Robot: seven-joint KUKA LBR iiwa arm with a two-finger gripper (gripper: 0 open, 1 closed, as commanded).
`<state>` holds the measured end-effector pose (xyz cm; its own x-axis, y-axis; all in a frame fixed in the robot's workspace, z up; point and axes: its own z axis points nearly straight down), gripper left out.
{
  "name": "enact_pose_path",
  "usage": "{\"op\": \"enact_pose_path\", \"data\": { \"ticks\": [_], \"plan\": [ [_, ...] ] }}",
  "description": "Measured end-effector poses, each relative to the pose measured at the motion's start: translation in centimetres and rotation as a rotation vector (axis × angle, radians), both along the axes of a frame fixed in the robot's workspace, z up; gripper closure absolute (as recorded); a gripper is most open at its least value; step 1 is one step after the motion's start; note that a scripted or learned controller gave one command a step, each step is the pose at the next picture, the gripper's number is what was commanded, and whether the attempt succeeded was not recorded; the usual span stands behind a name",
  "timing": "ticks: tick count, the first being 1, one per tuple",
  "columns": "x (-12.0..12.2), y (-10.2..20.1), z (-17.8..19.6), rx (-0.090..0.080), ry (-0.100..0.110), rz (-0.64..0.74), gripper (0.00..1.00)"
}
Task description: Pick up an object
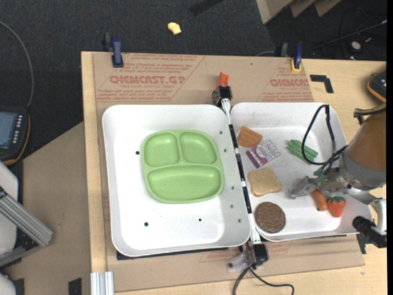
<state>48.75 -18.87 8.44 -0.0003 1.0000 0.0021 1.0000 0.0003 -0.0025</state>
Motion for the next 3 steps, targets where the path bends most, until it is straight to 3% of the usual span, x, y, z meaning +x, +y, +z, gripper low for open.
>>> {"op": "enact_pose_path", "data": {
  "ticks": [1,2,3],
  "plan": [
    [0.6,-3.3,0.0,0.006,0.001,0.002,0.00],
    [3.9,-2.9,-0.1,0.005,0.000,0.005,0.00],
    [1.2,-1.8,0.0,0.000,0.000,0.000,0.00]
  ]
}}
